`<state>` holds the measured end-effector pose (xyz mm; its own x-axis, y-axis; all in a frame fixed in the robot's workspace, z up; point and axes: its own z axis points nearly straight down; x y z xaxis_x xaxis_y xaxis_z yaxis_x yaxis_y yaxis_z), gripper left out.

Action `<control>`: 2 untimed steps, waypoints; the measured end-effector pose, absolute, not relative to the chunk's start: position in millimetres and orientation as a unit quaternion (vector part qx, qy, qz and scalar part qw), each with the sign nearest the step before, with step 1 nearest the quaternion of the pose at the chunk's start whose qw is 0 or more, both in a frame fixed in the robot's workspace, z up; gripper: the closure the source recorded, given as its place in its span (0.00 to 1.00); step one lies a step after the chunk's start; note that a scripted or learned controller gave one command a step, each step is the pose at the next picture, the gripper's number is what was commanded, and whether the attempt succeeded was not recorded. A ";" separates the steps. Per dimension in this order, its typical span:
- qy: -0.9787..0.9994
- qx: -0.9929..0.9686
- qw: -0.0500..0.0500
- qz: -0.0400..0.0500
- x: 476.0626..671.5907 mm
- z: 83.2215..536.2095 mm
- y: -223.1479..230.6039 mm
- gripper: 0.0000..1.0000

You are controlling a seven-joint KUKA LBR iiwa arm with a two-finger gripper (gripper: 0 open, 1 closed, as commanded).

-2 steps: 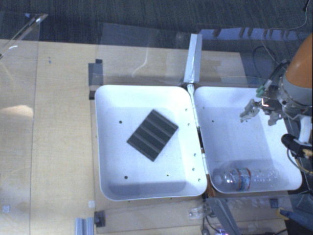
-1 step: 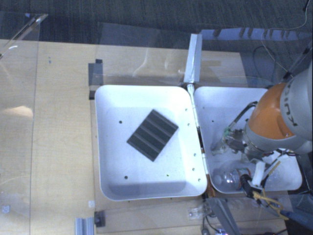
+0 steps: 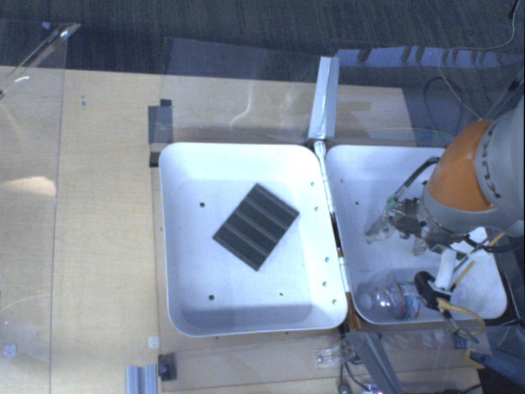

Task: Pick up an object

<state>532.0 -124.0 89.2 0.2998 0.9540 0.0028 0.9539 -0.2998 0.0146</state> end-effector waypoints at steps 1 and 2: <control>0.590 0.807 0.003 0.002 584.7 131.1 -190.8 0.00; 0.519 0.855 0.002 0.002 636.4 177.9 -185.9 0.00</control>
